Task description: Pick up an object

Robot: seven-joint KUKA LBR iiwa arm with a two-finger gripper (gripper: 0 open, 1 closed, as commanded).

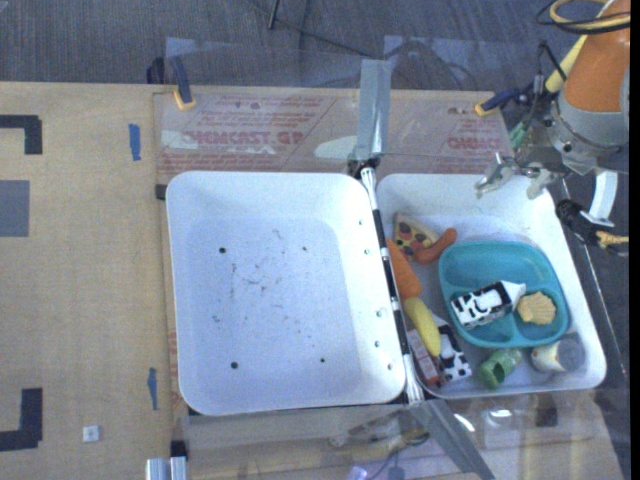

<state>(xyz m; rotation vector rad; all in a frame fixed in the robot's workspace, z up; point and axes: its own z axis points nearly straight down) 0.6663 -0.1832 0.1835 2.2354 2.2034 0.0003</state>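
Item: gripper. You see it at the far right corner of the right bin, hanging from the grey wrist under the orange band. Fingers spread, narrow gap, nothing between them.

Item: pizza slice toy. Lies toward the camera and to the left of the gripper, near the bin's left wall. Nearest piece to the gripper, yet apart from it.

Item: orange sausage piece. Touching the pizza slice on its gripper side; long axis slanted.

Item: teal divided plate. Directly toward the camera from the gripper. Holds a black-and-white cow toy and a tan cookie.

Item: carrot and yellow corn-like piece. Both lie left of the plate, long axes running away from the gripper along the left wall.

Item: green piece, farthest from the gripper, at the near wall.

Item: left bin. Well left of the gripper.

Judgement for you: the deciding relation is that every candidate sits nearer the camera than the gripper. The pizza slice or sausage calls for the shortest travel, down and leftward.
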